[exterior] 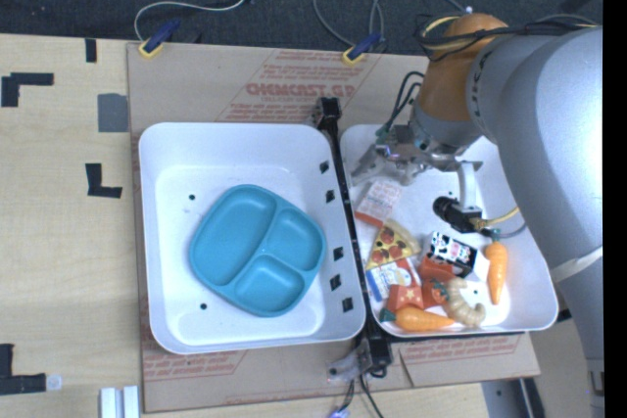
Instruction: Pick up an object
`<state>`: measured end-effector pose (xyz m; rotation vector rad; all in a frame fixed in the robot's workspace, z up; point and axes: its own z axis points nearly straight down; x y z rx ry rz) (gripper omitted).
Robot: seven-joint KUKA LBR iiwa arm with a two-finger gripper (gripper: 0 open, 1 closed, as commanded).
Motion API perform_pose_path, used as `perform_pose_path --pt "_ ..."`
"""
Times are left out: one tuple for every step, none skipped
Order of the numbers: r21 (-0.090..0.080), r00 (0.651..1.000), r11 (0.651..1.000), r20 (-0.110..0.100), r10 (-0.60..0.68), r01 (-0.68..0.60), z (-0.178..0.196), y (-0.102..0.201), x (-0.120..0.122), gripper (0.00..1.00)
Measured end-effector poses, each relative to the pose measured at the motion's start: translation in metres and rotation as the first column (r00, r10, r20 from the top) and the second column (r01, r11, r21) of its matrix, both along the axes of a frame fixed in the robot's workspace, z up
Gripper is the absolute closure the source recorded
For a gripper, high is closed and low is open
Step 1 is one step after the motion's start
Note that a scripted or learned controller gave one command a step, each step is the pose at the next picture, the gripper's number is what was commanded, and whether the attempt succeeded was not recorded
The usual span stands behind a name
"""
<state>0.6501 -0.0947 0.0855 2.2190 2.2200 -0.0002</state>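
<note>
Dark carpet runs along the top, and below it a pale tabletop [59,240] carries a cardboard sheet [284,93] with two shallow white bins side by side. Left bin [162,162] holds a light blue plate [257,250], rounded and split into three compartments, lying flat near the middle. Right bin [534,303] holds a loose heap of small toy foods toward its near end: an orange carrot [497,271] upright by the right wall, a second carrot [423,318] lying along the front, a black-and-white carton [452,251], a pizza slice [390,247] with red spots, a red packet [403,294], and a white card [378,200] with red print just above them. Several pieces touch or overlap.

From the right, the grey arm [549,113] with its orange band [446,78] reaches over the far end of the right bin. Its gripper [400,157] hangs low above the white card, apparently apart from the heap; whether it is spread or closed cannot be told.
</note>
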Motion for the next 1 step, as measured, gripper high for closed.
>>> perform_pose_path --pt "0.000 1.000 1.000 0.001 0.001 -0.001 0.0004 -0.0015 -0.0160 0.00"
